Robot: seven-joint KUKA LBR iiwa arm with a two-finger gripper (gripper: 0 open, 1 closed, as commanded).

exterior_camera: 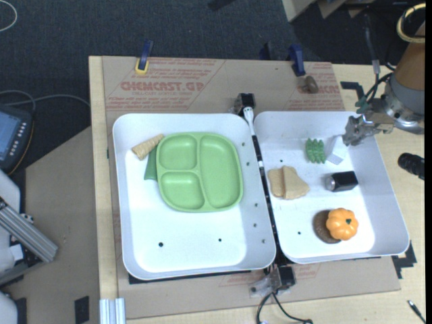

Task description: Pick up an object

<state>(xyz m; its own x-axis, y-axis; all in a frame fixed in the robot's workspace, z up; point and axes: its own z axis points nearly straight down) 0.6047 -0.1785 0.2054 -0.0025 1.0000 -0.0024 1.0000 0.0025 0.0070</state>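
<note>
Hovering gripper (354, 132) nr green toy (314, 150)

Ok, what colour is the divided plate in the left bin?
Light green; the plate shows clearly in the camera view.

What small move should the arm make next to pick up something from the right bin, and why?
Probably the pincer should shift a little toward the left and lower over the green studded piece. It hangs above the right bin's upper right part with nothing between its tips that I can see, and that piece lies nearest, apart from the black block.
</note>
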